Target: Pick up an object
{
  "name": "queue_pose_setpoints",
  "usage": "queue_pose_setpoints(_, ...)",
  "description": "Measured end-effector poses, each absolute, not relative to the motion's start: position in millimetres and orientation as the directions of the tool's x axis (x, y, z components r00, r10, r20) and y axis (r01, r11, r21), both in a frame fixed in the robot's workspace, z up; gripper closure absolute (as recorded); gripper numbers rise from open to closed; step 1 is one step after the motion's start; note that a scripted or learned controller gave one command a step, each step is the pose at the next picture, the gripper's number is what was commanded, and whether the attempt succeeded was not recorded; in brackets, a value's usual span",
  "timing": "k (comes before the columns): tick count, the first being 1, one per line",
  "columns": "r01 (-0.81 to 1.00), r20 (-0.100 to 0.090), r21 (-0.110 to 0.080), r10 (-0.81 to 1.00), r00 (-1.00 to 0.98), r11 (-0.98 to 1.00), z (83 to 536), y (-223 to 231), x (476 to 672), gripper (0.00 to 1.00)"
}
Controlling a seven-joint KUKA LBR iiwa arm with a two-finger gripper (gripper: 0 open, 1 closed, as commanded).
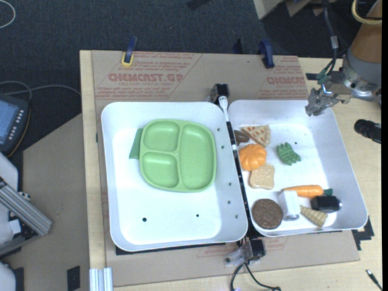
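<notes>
One gripper (pixel 316 103) hangs over the far right corner of the right bin (pixel 347 162); whether it is wide or narrow cannot be told, and nothing shows in it. Nearest it in that bin lies a green toy (pixel 288 153), then a sandwich wedge (pixel 257 134), a pumpkin (pixel 252 156), toast (pixel 262 176), a cookie (pixel 267 213) and a carrot (pixel 305 191), its long axis running left to right. The left bin (pixel 121 211) carries a green divided plate (pixel 179 155). Cardboard (pixel 97 90) on the table reads "CHEMCAST".
</notes>
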State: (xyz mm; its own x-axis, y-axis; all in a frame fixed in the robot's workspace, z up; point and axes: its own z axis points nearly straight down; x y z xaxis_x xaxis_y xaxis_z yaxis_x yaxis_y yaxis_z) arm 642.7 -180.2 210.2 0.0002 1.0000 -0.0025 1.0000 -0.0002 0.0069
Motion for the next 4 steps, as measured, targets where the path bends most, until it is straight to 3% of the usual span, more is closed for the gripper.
queue_pose_setpoints(1,1.000,-0.002,0.006,1.000,-0.001,0.001,227,-180,643.7,1.00)
queue_pose_setpoints(4,1.000,0.003,-0.002,1.000,-0.006,0.006,215,-16,637.6,1.00)
